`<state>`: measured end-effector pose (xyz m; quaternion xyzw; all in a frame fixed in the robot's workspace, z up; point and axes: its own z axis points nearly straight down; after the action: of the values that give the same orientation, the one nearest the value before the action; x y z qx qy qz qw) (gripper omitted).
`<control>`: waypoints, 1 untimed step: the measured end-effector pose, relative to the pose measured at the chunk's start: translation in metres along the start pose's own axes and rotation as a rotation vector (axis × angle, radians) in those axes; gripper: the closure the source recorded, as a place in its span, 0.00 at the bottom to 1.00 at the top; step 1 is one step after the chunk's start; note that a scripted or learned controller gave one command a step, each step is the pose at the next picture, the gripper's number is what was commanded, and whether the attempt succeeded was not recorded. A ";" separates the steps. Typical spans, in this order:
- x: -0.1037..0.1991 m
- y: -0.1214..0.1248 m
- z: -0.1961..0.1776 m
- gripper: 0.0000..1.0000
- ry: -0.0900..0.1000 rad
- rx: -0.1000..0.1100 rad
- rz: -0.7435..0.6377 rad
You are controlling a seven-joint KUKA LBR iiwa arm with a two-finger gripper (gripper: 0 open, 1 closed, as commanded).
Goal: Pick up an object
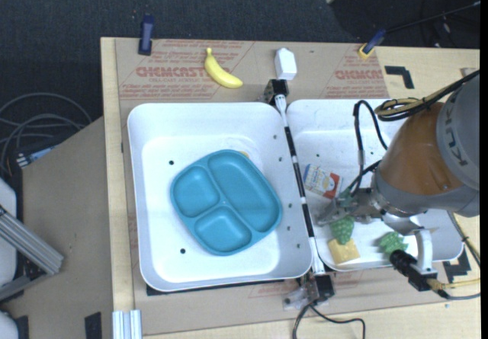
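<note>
Gripper [339, 212] hovered just above green toy [344, 228]; grip state unclear; should descend centred over it

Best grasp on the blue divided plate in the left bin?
Probably the blue divided plate by its rim, from above: it lies flat and looks too broad to span. Its right-hand edge faces the arm's side, but the divider between the bins crowds it; the upper-left edge has more bare bin floor around it.

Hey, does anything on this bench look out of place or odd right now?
Yes: a yellow plastic banana lies on the cardboard-covered bench, behind the left white bin, outside both bins, while other small items sit in the right one.
</note>
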<state>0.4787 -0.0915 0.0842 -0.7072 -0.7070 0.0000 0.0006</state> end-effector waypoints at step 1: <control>-0.002 0.000 0.000 0.00 0.000 -0.001 0.000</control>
<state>0.4787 -0.0937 0.0842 -0.7072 -0.7070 -0.0001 0.0004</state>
